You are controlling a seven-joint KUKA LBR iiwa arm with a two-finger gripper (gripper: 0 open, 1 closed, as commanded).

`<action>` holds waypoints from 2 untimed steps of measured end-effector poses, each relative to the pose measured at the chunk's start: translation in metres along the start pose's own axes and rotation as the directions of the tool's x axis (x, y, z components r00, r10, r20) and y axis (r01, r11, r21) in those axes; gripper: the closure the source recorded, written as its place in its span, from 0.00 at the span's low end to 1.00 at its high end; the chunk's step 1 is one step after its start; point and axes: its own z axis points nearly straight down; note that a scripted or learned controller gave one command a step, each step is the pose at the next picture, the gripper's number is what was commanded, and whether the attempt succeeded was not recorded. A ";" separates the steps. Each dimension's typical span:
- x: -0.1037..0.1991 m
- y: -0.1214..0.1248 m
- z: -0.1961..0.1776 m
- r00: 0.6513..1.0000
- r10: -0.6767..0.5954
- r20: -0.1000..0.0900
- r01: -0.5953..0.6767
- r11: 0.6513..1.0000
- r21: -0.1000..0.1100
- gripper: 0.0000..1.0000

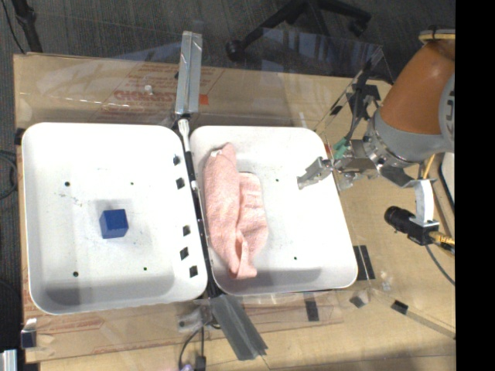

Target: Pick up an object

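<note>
- Beside the divider between the two bins, on its right, a pink towel (234, 209) lies crumpled along the left part of the right bin (329, 238).
- Left of that divider, a blue cube (114, 222) sits alone in the left bin (46, 176).
- Right of the towel, well apart from it, the gripper (312, 173) hangs over the right bin's upper right area.
- Whether the jaws are released or clenched I cannot tell; nothing shows between them.
- Judged from this, nothing is lifted yet: approach, grasp and raise all remain.
</note>
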 end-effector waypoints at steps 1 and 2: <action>0.006 0.050 0.151 0.998 0.067 0.000 -0.067 0.998 0.002 0.00; 0.011 0.073 0.103 0.995 -0.099 0.001 0.099 0.995 -0.002 0.00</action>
